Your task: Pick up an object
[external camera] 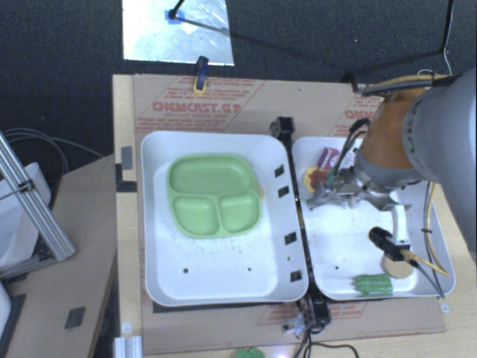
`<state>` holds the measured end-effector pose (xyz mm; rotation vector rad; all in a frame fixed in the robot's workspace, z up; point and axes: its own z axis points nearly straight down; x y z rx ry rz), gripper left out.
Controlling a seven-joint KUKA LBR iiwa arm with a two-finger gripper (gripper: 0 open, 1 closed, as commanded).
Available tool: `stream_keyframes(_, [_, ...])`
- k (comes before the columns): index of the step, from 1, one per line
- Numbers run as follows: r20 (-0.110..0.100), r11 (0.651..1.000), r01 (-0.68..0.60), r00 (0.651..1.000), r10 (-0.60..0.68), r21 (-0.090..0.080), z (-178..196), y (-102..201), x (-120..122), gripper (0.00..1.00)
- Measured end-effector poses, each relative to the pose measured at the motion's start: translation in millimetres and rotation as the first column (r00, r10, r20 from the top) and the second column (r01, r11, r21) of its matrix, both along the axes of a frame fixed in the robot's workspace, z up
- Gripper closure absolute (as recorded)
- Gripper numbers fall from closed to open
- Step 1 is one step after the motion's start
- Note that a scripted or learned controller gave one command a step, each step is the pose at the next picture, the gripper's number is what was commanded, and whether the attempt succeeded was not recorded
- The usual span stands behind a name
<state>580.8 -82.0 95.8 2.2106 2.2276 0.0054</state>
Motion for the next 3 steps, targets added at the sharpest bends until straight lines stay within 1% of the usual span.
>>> stream_keyframes(2, [0.0, 1.0, 0.0, 1.0, 0.0, 0.0, 0.0, 0.0, 0.0, 0.0])
stream_keyframes(3, [-0.001, 1.0, 0.008, 1.0, -0.008, -0.001, 2.1, -38.0, 4.2, 0.0])
